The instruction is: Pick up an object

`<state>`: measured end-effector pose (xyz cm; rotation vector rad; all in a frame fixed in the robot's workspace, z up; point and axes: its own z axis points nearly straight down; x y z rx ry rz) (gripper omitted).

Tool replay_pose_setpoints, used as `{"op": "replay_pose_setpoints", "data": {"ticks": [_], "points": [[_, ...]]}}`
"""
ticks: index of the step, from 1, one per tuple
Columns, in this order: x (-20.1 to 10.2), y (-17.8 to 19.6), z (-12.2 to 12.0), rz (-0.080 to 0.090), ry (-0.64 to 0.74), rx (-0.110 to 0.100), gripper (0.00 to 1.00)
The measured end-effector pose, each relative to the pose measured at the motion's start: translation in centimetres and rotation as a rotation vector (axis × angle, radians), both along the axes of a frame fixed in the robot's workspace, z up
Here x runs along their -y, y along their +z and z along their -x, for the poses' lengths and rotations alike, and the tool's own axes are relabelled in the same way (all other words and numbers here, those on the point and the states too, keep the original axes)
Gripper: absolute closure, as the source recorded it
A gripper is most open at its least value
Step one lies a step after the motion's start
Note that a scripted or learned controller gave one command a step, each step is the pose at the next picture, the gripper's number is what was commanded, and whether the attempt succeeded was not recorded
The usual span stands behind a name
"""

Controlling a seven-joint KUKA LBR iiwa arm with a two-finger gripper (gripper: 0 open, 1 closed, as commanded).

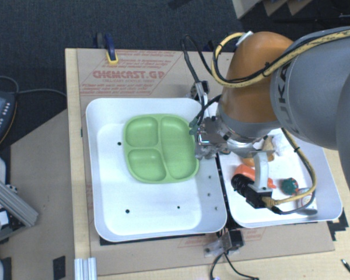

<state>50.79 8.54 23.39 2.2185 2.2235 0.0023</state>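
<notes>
A light green divided plate (160, 147) lies flat in the back half of the left bin (105, 214). My gripper (202, 137) reaches down at the plate's right edge, close to the wall between the two bins. The big grey and orange wrist above it hides much of it. In the right bin (332, 200) an orange object (245, 171) and a small teal round object (288, 185) lie under the arm. A pale object (272, 147) peeks out behind them.
The arm's body covers most of the right bin's back half. A black cable fitting (252, 192) with a yellow cable hangs over that bin's front. Brown cardboard (134, 72) lies under both bins.
</notes>
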Motion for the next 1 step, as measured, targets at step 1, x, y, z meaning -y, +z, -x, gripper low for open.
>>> {"op": "replay_pose_setpoints", "data": {"ticks": [1], "points": [[1.2, -0.81, 0.93, 0.0, -0.003, -0.005, 1.0]]}}
